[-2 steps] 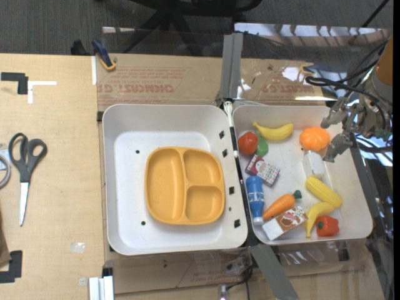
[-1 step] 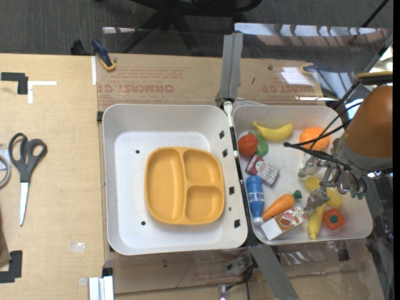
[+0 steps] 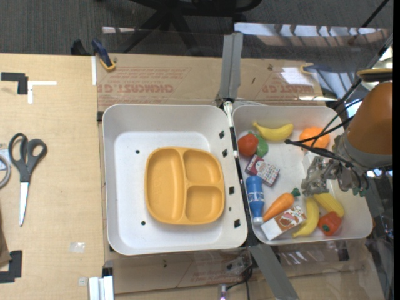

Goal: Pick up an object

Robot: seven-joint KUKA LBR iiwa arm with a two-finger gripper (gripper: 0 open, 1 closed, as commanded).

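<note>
Wooden worktop [image 3: 56, 167] is carrying scissors [image 3: 26, 161] at nine o'clock and a yellow tray [image 3: 185, 185] centrally. We are lowering the gripper [image 3: 314, 179], fingers' state unclear, toward the carrot [image 3: 277, 206] at four o'clock; we should be centring before closing.

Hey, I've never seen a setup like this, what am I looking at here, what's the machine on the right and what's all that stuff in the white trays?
This is one picture from a camera fixed above a workbench, looking down at a slant. The orange and grey shape on the right is a robot arm, and its hand hangs over the right bin. That bin holds toy food: a banana, a tomato, a carrot, a blue bottle and more. The left bin holds a yellow divided plate. Scissors lie on the wooden bench at far left. I see nothing gripped in the hand.
</note>
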